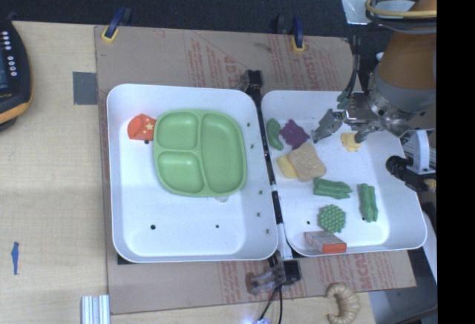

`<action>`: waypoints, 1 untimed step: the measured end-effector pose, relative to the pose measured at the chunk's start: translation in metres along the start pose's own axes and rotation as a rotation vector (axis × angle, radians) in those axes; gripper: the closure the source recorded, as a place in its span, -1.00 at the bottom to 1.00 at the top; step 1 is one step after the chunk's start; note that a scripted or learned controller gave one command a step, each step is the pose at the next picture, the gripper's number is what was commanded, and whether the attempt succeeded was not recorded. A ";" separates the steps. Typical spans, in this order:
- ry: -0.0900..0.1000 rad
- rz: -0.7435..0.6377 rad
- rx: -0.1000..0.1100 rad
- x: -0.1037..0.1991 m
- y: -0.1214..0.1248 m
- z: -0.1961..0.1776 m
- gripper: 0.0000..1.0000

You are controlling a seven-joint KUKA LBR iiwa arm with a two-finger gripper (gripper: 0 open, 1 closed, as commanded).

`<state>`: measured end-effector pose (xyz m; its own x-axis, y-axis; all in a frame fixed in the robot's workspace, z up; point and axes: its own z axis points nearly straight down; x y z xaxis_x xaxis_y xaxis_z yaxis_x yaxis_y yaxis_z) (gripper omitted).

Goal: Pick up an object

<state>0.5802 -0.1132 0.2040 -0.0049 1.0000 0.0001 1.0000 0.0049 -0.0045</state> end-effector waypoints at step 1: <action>-0.001 0.001 0.005 -0.014 0.007 0.076 -1.00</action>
<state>0.5865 -0.1269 0.1279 -0.0042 1.0000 -0.0007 0.9999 0.0042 -0.0091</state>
